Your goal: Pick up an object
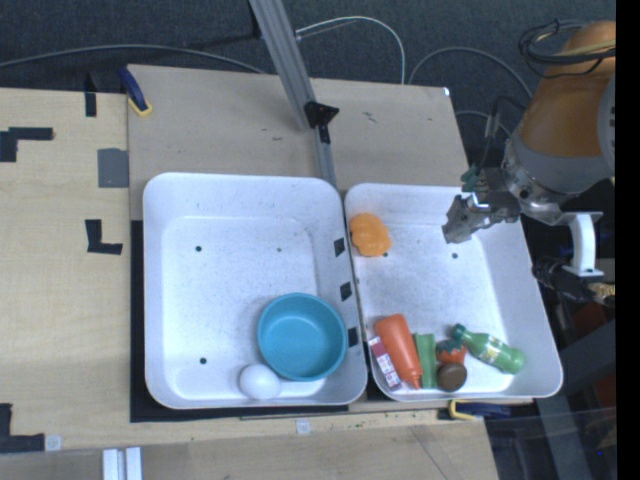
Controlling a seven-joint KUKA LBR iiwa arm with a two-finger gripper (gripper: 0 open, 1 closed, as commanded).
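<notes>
Grey two-finger gripper (462, 224) hovers over the right white bin (520, 268), grip state unclear; orange bottle's (398, 348) label too blurred to read

— What does the arm (570, 128) look like?

— A bulky rounded body, its broad shell orange, a glossy highlight along the top.

— And below the orange?

— A grey collar rings the wrist (545, 190), pale metal catching the light.

— Any cabling?

— Dark cables (545, 38) loop over the upper casing; thinner black leads run down the side toward the wrist.

— The gripper (462, 223)?

— Small, dull grey, blocky and angular beside the smooth shell, with dark fittings where it joins the wrist. Finer detail such as screws or markings is too blurred to tell.
</notes>
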